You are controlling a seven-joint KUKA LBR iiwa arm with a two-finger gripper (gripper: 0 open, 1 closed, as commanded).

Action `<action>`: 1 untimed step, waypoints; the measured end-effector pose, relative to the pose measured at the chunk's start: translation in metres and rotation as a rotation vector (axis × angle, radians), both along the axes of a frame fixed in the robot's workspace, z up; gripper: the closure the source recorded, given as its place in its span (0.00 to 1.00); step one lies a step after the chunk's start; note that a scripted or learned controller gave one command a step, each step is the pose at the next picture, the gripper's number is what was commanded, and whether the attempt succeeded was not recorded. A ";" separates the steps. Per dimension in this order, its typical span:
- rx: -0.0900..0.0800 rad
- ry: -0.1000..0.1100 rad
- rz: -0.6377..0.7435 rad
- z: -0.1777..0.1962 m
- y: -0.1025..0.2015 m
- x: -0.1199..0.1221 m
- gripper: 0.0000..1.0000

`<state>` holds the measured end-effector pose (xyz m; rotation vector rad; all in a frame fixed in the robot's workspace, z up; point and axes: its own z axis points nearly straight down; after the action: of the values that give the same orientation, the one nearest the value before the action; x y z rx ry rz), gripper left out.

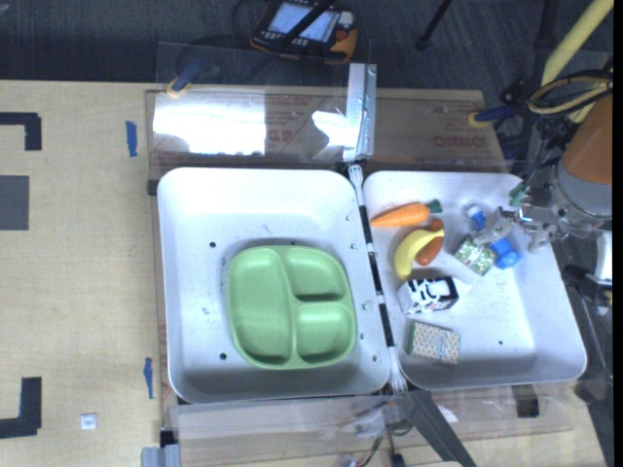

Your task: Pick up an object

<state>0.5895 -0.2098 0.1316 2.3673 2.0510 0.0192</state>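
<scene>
Arm reaching in from 3 o'clock, gripper (508,220) hovering over right bin (555,343) at its 1 o'clock area, grip state unclear. Lying below it: carrot (399,215), banana (417,249), blue block (505,254), black-white toy (429,294). Green tray (290,305) sitting in left bin (195,202).

Divided tray (290,305) in left bin (185,202); carrot (399,215) behind banana (417,249) in right bin (545,348).

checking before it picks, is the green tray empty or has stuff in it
Empty: the green tray in the left bin shows bare compartments.
</scene>
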 end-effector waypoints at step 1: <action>-0.002 0.012 -0.062 -0.016 0.018 0.025 0.00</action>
<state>0.6149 -0.1922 0.1155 2.4341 1.9810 0.0020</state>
